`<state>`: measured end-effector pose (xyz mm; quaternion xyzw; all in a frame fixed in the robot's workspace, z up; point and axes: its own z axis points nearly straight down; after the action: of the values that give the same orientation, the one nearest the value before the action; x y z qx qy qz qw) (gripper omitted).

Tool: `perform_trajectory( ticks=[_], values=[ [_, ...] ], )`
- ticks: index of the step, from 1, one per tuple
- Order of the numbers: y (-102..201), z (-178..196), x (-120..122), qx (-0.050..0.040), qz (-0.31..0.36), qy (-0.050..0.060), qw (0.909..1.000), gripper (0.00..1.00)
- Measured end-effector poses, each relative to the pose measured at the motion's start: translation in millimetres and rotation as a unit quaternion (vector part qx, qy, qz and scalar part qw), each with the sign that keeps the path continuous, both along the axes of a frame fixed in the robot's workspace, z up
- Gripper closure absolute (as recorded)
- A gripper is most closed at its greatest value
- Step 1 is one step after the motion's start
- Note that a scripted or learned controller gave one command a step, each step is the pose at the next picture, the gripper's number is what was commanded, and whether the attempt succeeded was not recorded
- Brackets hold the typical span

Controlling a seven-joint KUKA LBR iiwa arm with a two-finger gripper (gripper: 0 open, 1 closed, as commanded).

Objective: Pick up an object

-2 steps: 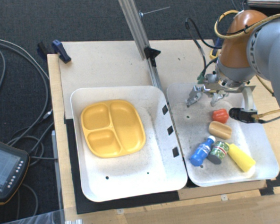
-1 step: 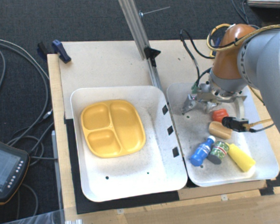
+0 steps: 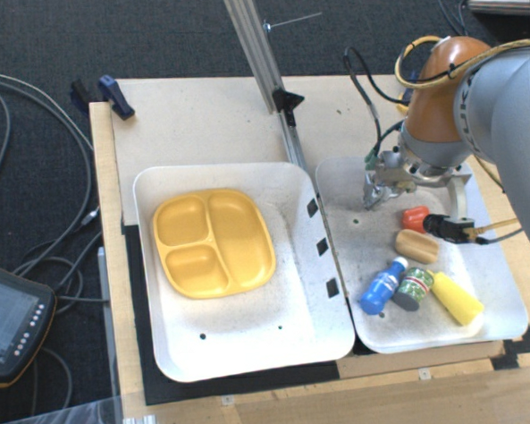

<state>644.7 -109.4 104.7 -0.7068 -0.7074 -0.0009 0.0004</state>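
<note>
A pale wooden bench (image 3: pixel 197 121) stands on dark grey carpet, with black cables trailing at the left and a dark handheld control pendant (image 3: pixel 12 322) at the near left. A slanted aluminium post (image 3: pixel 260 50) rises from the far side of the bench. Two shallow white plastic bins, speckled with grit, sit side by side. The left bin (image 3: pixel 255 342) holds a glossy yellow plastic plate with three compartments (image 3: pixel 215 241). The right bin (image 3: pixel 352 179) holds a cluster at its near right: a small red-orange piece (image 3: pixel 416 216), a tan bun-shaped piece (image 3: pixel 416 245), a blue bottle with a white cap (image 3: pixel 382 286), a green-and-white can on its side (image 3: pixel 415 288), and a yellow squeeze bottle (image 3: pixel 456 297). The grey arm's two-finger gripper (image 3: pixel 377 188) hangs over the far part of the right bin, left of the red piece; nothing shows between its fingers, and their spread cannot be told.
</note>
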Motion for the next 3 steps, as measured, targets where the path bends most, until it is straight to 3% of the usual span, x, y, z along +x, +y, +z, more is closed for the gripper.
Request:
perform_trajectory(
  ticks=[3],
  values=[
    [0, 175, 0, -0.0017, 0.001, -0.005, 1.0000, 1.00]
  ],
)
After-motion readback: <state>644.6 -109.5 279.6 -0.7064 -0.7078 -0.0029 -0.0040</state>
